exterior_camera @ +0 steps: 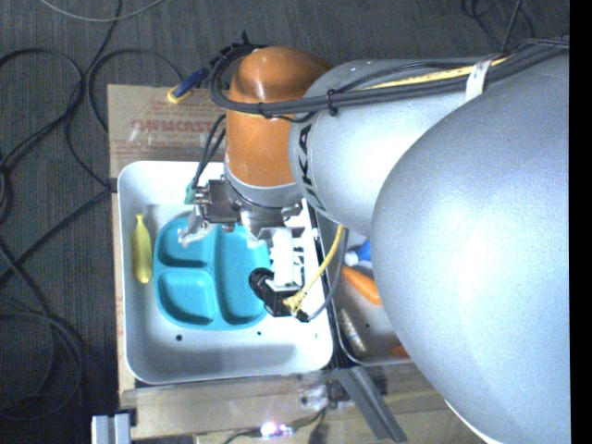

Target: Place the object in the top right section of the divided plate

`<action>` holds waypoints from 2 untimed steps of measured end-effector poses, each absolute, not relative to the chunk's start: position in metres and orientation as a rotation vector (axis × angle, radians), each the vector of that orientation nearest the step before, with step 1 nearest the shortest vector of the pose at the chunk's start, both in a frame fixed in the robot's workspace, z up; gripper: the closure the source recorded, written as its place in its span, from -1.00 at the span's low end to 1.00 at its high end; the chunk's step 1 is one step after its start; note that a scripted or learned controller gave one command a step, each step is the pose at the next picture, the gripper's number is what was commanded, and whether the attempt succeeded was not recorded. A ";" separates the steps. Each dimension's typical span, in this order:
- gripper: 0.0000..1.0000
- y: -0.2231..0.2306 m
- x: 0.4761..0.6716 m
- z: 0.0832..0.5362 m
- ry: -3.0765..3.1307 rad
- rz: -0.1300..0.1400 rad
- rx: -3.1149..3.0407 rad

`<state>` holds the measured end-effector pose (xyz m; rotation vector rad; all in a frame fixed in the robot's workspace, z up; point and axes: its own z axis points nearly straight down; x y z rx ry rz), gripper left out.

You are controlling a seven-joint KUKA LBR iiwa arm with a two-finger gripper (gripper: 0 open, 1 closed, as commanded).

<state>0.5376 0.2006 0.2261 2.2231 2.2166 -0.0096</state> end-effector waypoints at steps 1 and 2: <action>-1.00 0.152 0.496 0.110 2.387 0.030 2.031; 1.00 0.164 0.492 0.115 2.416 0.033 2.027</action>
